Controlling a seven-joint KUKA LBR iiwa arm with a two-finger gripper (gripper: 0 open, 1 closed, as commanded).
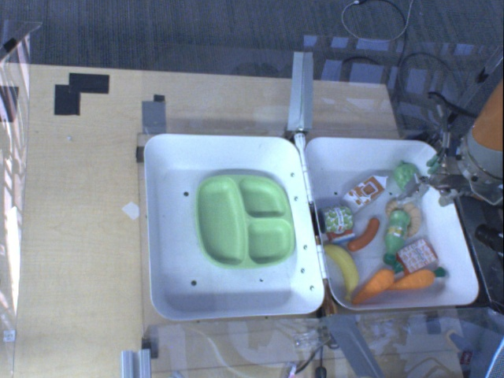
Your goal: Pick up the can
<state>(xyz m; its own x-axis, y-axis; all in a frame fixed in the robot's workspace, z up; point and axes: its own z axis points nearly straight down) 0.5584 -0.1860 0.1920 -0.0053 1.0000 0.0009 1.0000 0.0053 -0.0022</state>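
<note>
The can (339, 220), its green-and-white label too blurred to read and its axis unclear, sits at the right bin's (465, 294) left side, just beside a sausage (365, 234) and above a banana (343, 264), while the gripper (438, 181) hovers at the bin's upper right.

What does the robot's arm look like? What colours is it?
The arm comes in at the right edge. It is grey with a bright orange band on top. At its end sits a small gripper made of dark and silvery metal parts, and thin black cables loop around behind it.
</note>
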